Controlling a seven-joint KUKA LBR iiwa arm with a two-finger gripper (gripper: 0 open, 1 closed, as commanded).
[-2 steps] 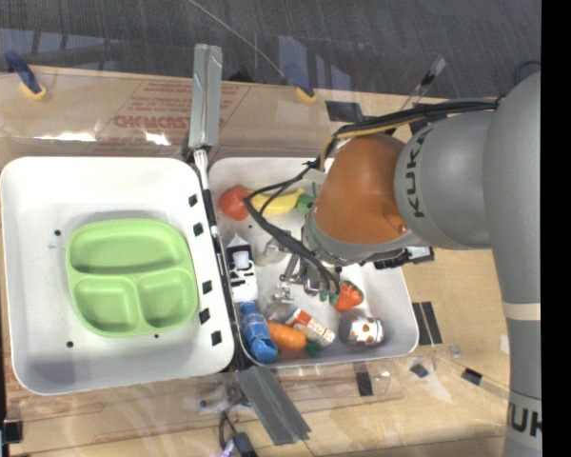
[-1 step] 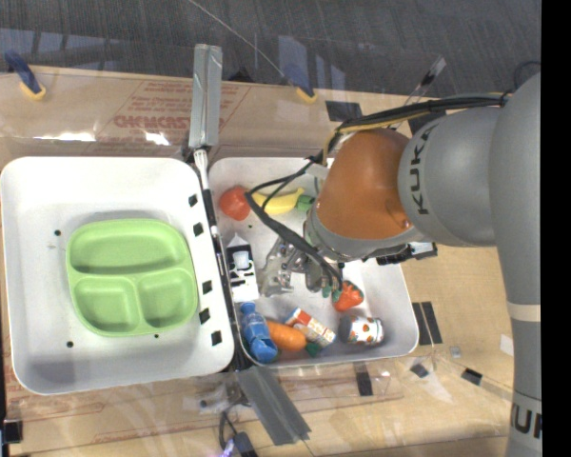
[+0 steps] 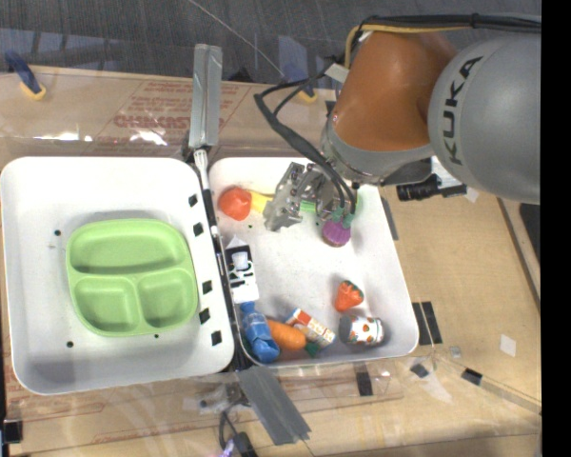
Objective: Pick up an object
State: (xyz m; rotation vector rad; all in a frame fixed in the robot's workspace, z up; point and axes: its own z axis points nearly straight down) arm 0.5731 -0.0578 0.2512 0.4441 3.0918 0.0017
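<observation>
My gripper [image 3: 305, 206] hangs low over the back of the right bin [image 3: 385, 255], below the arm's orange band. A purple eggplant toy with a green top [image 3: 336, 230] lies just at its right side, touching or nearly so. A red-orange ball [image 3: 233, 203] and a yellow piece [image 3: 259, 201] lie just to its left. Nothing can be made out held in the gripper. At the bin's front lie a red-orange strawberry-like toy [image 3: 349, 296], a carrot [image 3: 287, 335], a blue object [image 3: 256, 334], a small red and white box [image 3: 314, 327] and a white can [image 3: 364, 331].
The left bin [image 3: 29, 208] holds a green divided plate [image 3: 131, 274]. A white tag with black print [image 3: 240, 265] lies against the right bin's left wall. A grey bar [image 3: 206, 93] stands behind the divide between the bins. Cables loop beside the wrist.
</observation>
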